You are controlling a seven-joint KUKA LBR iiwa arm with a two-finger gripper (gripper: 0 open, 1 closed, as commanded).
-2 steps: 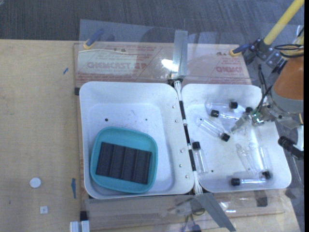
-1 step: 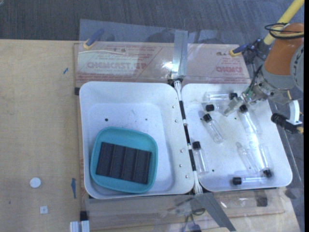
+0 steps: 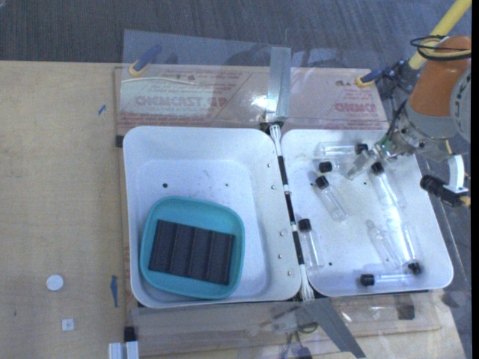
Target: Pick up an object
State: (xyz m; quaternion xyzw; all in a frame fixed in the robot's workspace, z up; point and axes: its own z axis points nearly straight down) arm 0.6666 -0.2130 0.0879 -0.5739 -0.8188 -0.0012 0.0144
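Bench point(image 3: 52, 163): bare tan board, with a small white disc point(image 3: 55, 282) lying near its lower left, well apart from the bins.
Left bin point(image 3: 150, 155): shallow, white, its upper half bare apart from a few dark specks.
Teal tray point(image 3: 192, 247): sits in the lower part of the left bin, tilted slightly, close to the bin's front wall.
Dark block point(image 3: 190, 252): ribbed, black-grey, lying flat inside the teal tray and covering most of its floor.
Clear sheet point(image 3: 194, 96): behind both bins, printed with red lettering, held by a clip at each end.
Divider point(image 3: 288, 200): the two bins meet here; one clear vial with a black cap point(image 3: 307, 239) lies just beside it on the right bin's side.
Right bin point(image 3: 430, 223): white, holding several clear vials with black caps, scattered and pointing different ways.
Vials, upper group point(image 3: 330, 197): one lies slanted below the gripper's left, others lie near the bin's back wall.
Vials, lower group point(image 3: 389, 277): one lies along the front wall, with two more point(image 3: 393, 230) slanted above it.
Gripper point(image 3: 372, 159): low over the upper part of the right bin, among the vials there; cannot tell how far the claw is open, nor whether it has hold of anything.
Arm point(image 3: 438, 88): grey with an orange band, reaching in from the right edge.
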